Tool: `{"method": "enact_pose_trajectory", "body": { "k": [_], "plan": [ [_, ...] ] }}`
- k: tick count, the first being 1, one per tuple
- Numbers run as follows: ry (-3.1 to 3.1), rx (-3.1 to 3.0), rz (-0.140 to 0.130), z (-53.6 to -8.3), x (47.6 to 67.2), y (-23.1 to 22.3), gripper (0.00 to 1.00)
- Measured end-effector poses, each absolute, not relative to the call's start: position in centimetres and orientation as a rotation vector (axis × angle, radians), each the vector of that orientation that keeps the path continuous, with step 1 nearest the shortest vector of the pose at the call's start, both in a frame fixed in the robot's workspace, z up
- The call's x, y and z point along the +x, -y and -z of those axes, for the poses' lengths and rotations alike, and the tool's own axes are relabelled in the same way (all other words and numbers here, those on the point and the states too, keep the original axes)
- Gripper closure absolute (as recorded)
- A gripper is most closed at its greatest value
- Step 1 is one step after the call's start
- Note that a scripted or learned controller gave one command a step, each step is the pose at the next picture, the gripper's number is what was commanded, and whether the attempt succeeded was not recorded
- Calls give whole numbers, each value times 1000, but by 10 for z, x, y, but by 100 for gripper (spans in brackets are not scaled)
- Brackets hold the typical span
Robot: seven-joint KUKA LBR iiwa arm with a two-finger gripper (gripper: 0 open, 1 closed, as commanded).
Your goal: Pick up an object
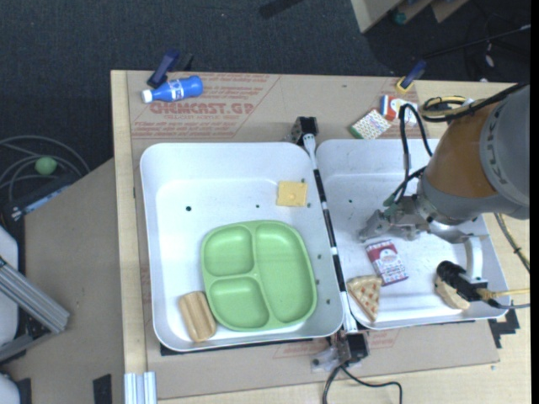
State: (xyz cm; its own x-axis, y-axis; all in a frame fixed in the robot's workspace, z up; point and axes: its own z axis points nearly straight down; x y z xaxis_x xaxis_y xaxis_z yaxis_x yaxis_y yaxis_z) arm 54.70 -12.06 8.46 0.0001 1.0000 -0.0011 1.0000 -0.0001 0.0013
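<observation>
in the camera view, the gripper (383, 225) is hanging low in the right bin (354, 154), just beside the far edge of a small red-and-white carton (386, 262) that is lying flat. i cannot tell whether the tool is apart or together. that closeness is suggesting the carton as the likely target. a toy pizza slice (364, 295) is lying near the carton. in the left bin (160, 175), a green divided plate (257, 276), a yellow cheese square (292, 194) and a tan bread piece (196, 316) are sitting well apart from the arm.

Red print on the brown board (278, 99)
It reads "CHEMCAST GP", well apart from the gripper (389, 225); the red packet (386, 261) beside the gripper is illegible.
</observation>
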Motion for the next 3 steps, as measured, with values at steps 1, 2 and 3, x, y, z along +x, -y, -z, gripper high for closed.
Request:
{"method": "enact_pose_trajectory", "body": {
  "k": [1, 2, 3],
  "plan": [
    [-2223, 2224, 2, -84, 516, 102, 0],
    [-2220, 2224, 1, -94, 517, 102, 100],
    [-2223, 2219, -2, -185, 521, 43, 100]
  ]
}}
